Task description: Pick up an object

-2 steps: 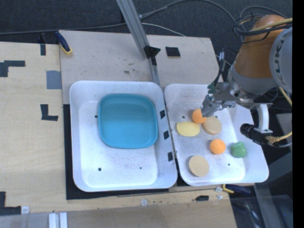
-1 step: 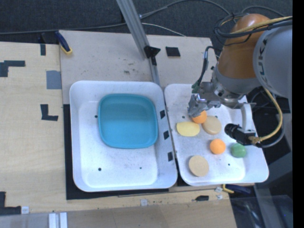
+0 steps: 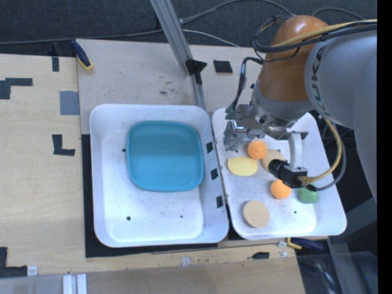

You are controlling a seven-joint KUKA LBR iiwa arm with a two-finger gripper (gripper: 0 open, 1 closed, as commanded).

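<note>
Right bin (image 3: 324, 222), crowded near its left rim; fingers (image 3: 233, 141) there, state indiscernible.

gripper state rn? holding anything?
Gripper: cannot be told from this view. It sits low in the right bin, beside the orange ball and the yellow piece; nothing visibly held.

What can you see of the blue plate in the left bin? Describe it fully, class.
The blue plate is a rounded square with soft corners and a raised rim, plain turquoise, looking like smooth plastic. It lies flat and right way up on the floor of the left bin, toward that bin's upper middle. Nothing rests on it, and only the bin touches it. The gripper is over the neighbouring bin, apart from it.
</note>
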